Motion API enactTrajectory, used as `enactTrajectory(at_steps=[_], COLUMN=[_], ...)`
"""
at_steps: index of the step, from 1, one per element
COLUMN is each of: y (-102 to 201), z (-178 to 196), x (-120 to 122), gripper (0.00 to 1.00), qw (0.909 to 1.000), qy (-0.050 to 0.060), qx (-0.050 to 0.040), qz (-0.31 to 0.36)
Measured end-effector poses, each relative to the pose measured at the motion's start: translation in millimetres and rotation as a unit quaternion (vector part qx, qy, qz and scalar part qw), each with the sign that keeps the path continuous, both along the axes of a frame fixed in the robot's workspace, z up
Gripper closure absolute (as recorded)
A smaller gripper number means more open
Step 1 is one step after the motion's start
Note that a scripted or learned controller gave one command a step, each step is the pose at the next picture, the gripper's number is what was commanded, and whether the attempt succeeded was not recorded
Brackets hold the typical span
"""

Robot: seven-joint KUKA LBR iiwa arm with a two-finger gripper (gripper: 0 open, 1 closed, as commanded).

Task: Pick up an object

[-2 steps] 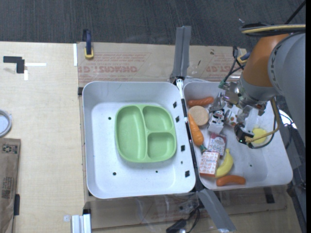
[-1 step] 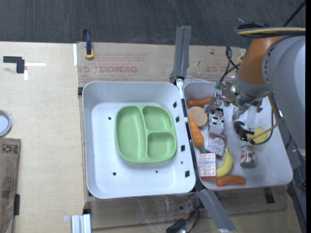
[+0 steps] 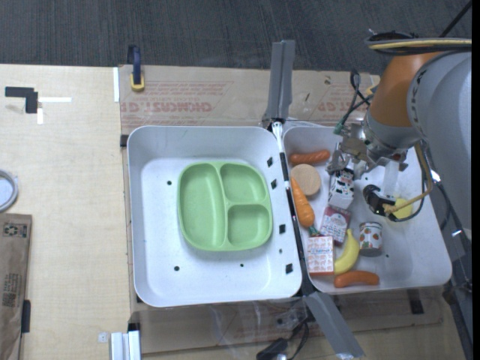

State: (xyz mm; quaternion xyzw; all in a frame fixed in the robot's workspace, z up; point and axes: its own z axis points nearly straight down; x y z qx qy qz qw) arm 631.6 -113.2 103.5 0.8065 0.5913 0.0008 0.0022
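Note:
My gripper hangs low in the right bin, at its far middle, under the grey arm with the orange band. Just below it lies a small white and dark object. Around it are a reddish sausage, a round tan bun, an orange carrot, a small packet, a can, a banana, a small carton and an orange sausage. Whether anything is in the gripper is hidden by the wrist.
The left bin holds a green divided plate. A grey divider post rises between the bins at the back. Cables loop from the wrist over the right bin. A blue-handled clamp sits on the bench behind.

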Motion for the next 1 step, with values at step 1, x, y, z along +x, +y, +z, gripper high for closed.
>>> enactTrajectory(at_steps=[1], y=[42.1], z=[115.0], x=[-44.8], gripper=[1.0], qw=[0.9991], qy=[0.004], qx=[0.0006], qz=[-0.043])
